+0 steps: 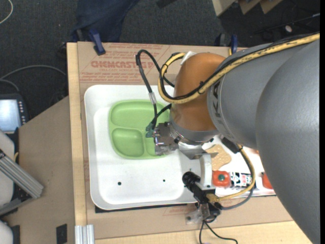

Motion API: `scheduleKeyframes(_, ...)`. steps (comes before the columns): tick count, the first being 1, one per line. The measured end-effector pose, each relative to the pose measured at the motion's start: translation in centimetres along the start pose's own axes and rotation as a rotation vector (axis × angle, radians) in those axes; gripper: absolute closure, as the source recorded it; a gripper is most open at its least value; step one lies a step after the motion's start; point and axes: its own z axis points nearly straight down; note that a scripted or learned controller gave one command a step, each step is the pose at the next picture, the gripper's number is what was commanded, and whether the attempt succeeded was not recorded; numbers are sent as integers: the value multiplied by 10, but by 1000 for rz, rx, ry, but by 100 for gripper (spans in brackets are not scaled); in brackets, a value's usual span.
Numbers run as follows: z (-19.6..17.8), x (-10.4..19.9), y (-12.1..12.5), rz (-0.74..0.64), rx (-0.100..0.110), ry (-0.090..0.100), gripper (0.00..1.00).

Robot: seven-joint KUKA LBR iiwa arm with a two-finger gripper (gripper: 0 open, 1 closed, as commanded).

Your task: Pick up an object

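Observation:
A green divided plate point(129, 128) lies in the left white bin point(99, 151). The arm reaches in from the right, and its orange band and wrist cover the plate's right side. My gripper point(161, 139) shows as a metal part just under the wrist, low over the plate's right edge. In the right bin, below the arm, I see a tan speckled piece point(220, 159), a small red and orange object point(221, 177), a black-and-white patterned item point(239, 179) and an orange item point(267, 182). The rest of the right bin is hidden by the arm.
Both bins stand on a brown cardboard sheet point(117, 60) with red print. Two small dark specks point(119, 183) mark the left bin's floor in front of the plate. Cables loop around the wrist.

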Motion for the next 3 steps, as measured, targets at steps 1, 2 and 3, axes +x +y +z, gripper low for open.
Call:
scheduleKeyframes(1, -84, 22, 33, 2, -10, 2, 100)
scheduleKeyframes(2, -219, 84, 31, -3, -14, 8, 100)
scheduleKeyframes(3, -324, 80, 5, 2, -11, 6, 100)
